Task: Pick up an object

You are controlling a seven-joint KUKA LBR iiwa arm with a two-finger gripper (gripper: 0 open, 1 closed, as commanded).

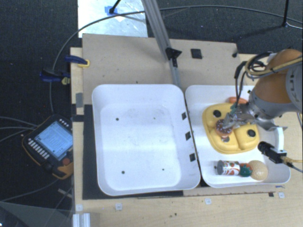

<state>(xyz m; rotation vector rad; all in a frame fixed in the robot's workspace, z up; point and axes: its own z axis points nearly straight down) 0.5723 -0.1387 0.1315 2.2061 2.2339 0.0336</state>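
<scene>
In the right bin [202,100] lies a large yellow plastic toy [240,138] with dark round holes. My gripper [230,121] hangs low over the toy's upper middle, next to a small brownish round part [221,126] on the toy's top. An orange piece [235,100] peeks out behind the wrist. Along the bin's front edge lie a small red and white can [227,168], a teal bit [245,171] and a beige egg-shaped object [258,170]. How the gripper stands against the toy is hidden by the wrist.
The left bin [139,136] sits beside the right one, their rims touching in the middle. A grey pole [158,25] slants in from the top to a clamp behind the bins. A black fitting [270,151] sits at the right bin's right rim. A teach pendant [49,143] lies off the bench at left.
</scene>
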